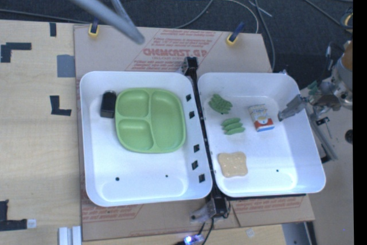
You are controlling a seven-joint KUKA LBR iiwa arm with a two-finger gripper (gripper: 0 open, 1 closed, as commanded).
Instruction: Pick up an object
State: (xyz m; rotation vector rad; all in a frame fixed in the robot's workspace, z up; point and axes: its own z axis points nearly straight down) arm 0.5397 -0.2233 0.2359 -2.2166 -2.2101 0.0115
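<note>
Camera view puts my gripper at the right bin's rim, just right of the small carton; finger state unclear, cardboard reads CHEMCAST

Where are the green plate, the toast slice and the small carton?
green plate point(151, 121): camera view, on the centre ridge between its compartments
toast slice point(233, 164): camera view, middle of its top face
small carton point(261, 117): camera view, middle of its printed face

Arm cut off at right edge.
</note>
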